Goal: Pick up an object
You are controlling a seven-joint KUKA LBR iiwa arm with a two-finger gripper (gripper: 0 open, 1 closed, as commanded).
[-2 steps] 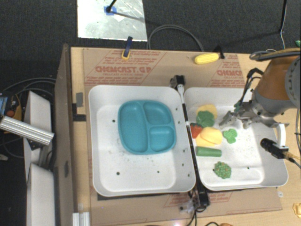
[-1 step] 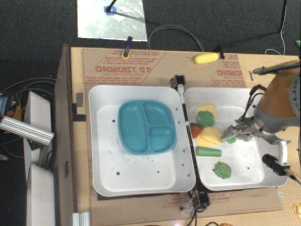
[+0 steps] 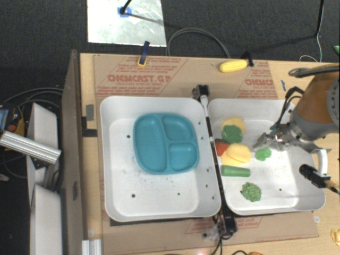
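Several toy foods lie in the right bin point(image 3: 305, 195). A yellow piece point(image 3: 234, 124) sits over a dark green leafy piece point(image 3: 231, 134), with a red piece point(image 3: 220, 148) and a yellow lemon-like piece point(image 3: 237, 153) below them. Nearer the front are a green cucumber point(image 3: 235, 170) and a bumpy green piece point(image 3: 251, 192). A small round green piece point(image 3: 263, 154) rests just in front of my gripper point(image 3: 270, 141). The gripper hangs low over the middle of the right bin, open, with nothing between its fingers.
The left bin point(image 3: 117, 195) holds a blue divided plate point(image 3: 165, 143). The arm's grey and orange wrist point(image 3: 316, 110) reaches in over the right bin's right side. A yellow object point(image 3: 232, 65) lies on the cardboard behind the bins.
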